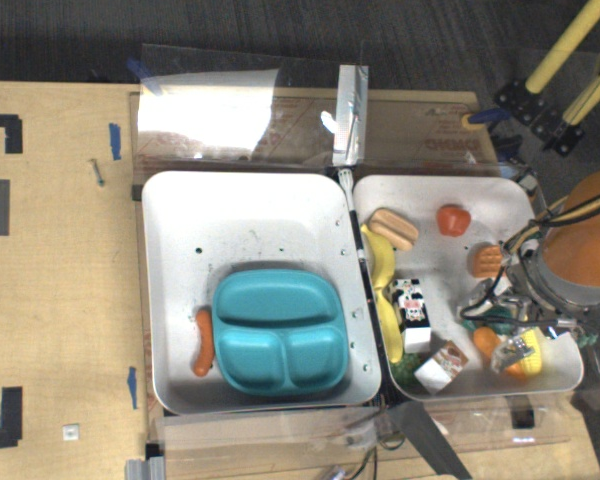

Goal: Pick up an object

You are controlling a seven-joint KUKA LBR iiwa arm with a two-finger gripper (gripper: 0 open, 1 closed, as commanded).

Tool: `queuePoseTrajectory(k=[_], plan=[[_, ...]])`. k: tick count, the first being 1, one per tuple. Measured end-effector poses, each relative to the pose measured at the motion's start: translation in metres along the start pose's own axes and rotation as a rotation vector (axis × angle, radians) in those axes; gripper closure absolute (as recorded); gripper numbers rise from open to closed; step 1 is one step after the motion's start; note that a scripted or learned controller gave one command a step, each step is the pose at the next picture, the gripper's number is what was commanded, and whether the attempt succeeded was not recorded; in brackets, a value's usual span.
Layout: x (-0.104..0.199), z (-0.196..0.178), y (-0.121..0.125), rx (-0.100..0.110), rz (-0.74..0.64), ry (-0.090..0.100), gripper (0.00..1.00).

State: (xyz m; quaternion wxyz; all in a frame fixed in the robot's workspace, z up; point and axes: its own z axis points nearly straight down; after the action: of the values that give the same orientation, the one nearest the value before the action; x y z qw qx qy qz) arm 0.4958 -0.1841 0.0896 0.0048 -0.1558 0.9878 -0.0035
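Note:
The right bin (430,184) holds several toy foods: a hot dog in a bun (393,228), a long banana (384,298) along the left wall, a red tomato (454,219) and a ridged orange piece (487,259). A cow-print carton (411,303) and two small white boxes (438,366) lie near the front. My gripper (515,320) hangs low over the bin's front right corner, just above a small orange fruit (486,341) and a yellow item (523,359). Cables and the wrist hide what is directly beneath it.
The left bin (240,208) carries a teal divided plate (278,330) with an orange carrot-like piece (203,343) beside it. A clear upright divider (350,118) stands behind the bins. Yellow-legged black equipment (550,78) sits at the far right.

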Motion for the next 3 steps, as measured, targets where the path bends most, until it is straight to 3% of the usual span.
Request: queuePoseTrajectory(k=[1, 2, 3], plan=[[-0.090, 0.001, 0.004, -0.004, 0.062, -0.005, 0.00], [-0.010, 0.001, -0.007, -0.003, 0.355, 0.000, 0.00], [-0.016, -0.012, -0.008, 0.002, 0.353, -0.013, 1.00]])
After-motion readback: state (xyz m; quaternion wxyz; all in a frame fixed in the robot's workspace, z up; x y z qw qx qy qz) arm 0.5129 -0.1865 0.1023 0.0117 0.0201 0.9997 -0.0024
